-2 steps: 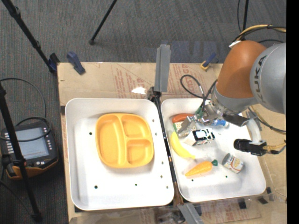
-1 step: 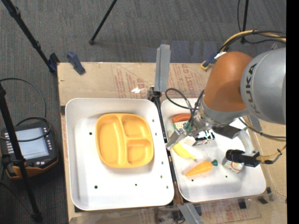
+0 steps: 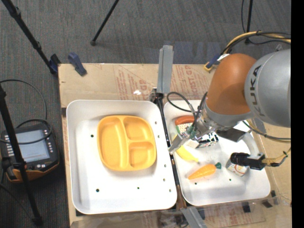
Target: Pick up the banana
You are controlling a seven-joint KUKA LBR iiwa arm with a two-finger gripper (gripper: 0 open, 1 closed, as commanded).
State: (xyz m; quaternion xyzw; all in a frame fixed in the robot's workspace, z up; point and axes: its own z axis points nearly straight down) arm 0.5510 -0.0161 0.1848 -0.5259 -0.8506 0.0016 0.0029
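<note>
The banana (image 3: 187, 154) is a short yellow piece lying in the right bin (image 3: 228, 191), near its left wall. My gripper (image 3: 182, 140) hangs right over the banana's upper left end, close to it or touching it; I cannot make out which. The orange wrist band and grey arm cover the bin's upper right part. The banana rests on the bin floor.
An orange carrot (image 3: 203, 171) with a green tip lies just below and right of the banana. A red, sausage-like piece (image 3: 183, 120) sits near the right bin's top left corner. The left bin (image 3: 80, 175) holds a yellow divided plate (image 3: 127, 142).
</note>
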